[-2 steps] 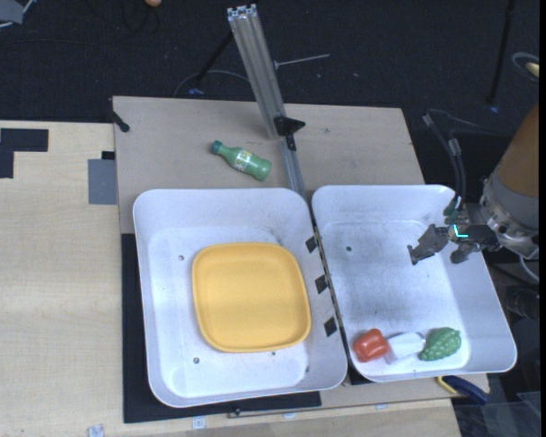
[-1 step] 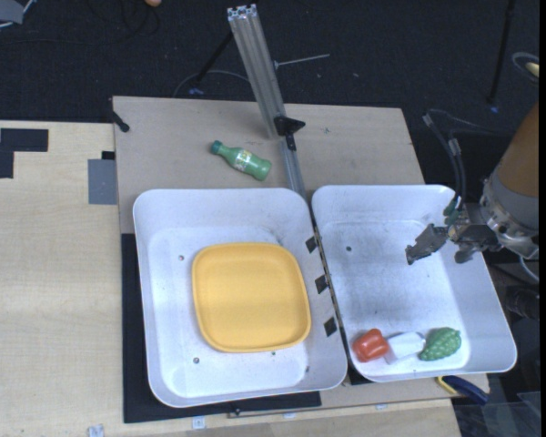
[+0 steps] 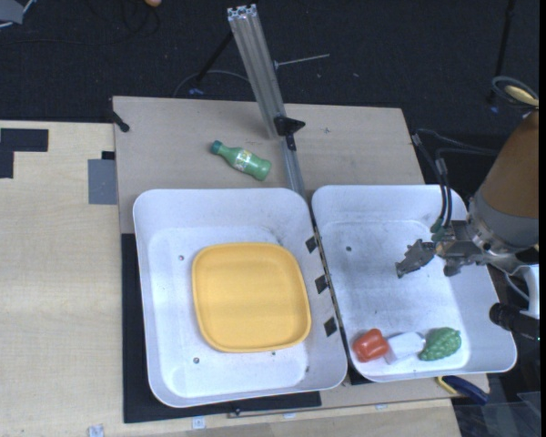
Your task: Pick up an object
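In the right bin (image 3: 382, 209), three small objects lie in a row near the front edge. They are a red pepper-like piece (image 3: 371, 344), a white piece (image 3: 405, 346) and a green bumpy piece (image 3: 439, 343). A yellow square plate (image 3: 251, 296) lies flat in the left bin (image 3: 164, 244). My gripper (image 3: 417, 259) hangs over the right part of the right bin, well behind the three small objects, with nothing visibly held. The grey arm with its orange band (image 3: 519, 176) reaches in from the right.
A green bottle (image 3: 241, 159) lies on its side on the bench behind the left bin. A slanted aluminium bar (image 3: 262, 62) rises from a clamp between the bins' back corners. Black clips (image 3: 320, 283) sit along the divide between the bins.
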Motion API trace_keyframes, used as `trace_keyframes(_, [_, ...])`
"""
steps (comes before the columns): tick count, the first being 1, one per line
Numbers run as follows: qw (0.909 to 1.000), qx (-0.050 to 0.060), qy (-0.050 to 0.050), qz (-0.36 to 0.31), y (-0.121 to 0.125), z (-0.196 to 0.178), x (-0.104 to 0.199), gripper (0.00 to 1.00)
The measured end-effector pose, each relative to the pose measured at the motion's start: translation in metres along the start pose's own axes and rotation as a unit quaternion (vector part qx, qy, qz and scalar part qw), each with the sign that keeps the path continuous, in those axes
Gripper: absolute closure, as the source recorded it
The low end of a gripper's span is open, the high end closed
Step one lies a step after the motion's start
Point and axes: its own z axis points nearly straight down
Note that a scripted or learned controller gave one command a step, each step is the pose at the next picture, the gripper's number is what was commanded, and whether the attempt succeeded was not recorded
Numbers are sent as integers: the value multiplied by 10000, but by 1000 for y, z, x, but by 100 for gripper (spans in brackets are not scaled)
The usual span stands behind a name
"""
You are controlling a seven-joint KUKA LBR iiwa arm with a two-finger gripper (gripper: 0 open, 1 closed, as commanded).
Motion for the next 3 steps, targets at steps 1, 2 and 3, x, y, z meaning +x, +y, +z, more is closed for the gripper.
trace_keyframes(1, [10000, 4, 2, 1, -8, 46, 0, 0])
trace_keyframes(2, [10000, 10, 3, 3, -12, 107, -4, 0])
trace_keyframes(3, [10000, -14, -2, 18, -11, 94, -6, 100])
